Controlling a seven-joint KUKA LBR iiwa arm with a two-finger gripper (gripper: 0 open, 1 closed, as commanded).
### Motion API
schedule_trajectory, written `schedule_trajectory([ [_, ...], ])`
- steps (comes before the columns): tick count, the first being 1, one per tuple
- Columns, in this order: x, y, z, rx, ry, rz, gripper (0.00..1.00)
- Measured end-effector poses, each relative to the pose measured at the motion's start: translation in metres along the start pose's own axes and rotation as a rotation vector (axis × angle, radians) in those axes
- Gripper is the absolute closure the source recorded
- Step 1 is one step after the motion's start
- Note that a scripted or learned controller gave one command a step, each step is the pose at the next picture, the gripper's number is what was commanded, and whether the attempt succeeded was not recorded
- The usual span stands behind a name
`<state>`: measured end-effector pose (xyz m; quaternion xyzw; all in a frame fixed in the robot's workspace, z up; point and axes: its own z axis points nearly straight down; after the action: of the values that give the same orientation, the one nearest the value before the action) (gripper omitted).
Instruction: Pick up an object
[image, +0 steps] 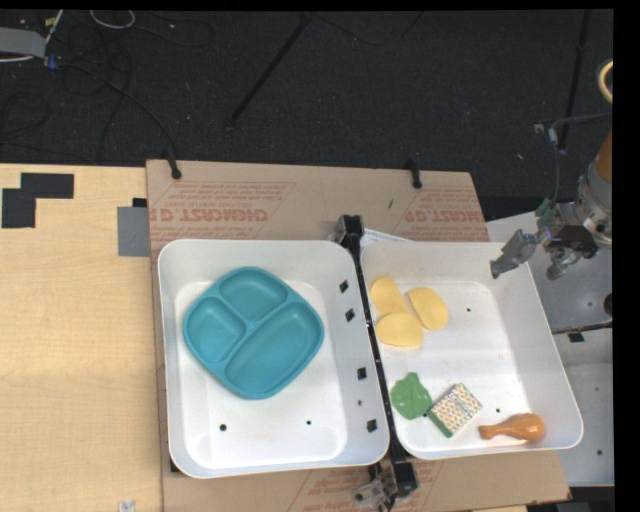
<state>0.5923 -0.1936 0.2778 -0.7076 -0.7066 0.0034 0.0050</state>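
Your worktop (70, 330) carried two white bins. Left bin (200, 440) held a teal divided plate (254, 331). Right bin (520, 350) held three yellow pieces (405, 312) clustered near its divider, then a green leafy piece (410, 396) touching a speckled block (456, 408), and an orange drumstick (514, 428). Gripper (535, 252) hovered at that bin's far right corner; fingers' state: can't tell.

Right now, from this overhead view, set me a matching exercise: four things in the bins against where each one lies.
Things:
1. teal divided plate
2. yellow pieces
3. green object
4. orange object

Places:
A. right bin, near right corner
B. left bin, middle
C. right bin, far left part
D. right bin, near edge, beside the divider

Pairs: 1-B, 2-C, 3-D, 4-A
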Motion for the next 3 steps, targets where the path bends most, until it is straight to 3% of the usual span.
schedule_trajectory([
  [1, 0.000, 0.002, -0.006, -0.011, -0.003, -0.002, 0.00],
  [3, 0.001, -0.008, 0.084, -0.004, 0.000, -0.001, 0.00],
])
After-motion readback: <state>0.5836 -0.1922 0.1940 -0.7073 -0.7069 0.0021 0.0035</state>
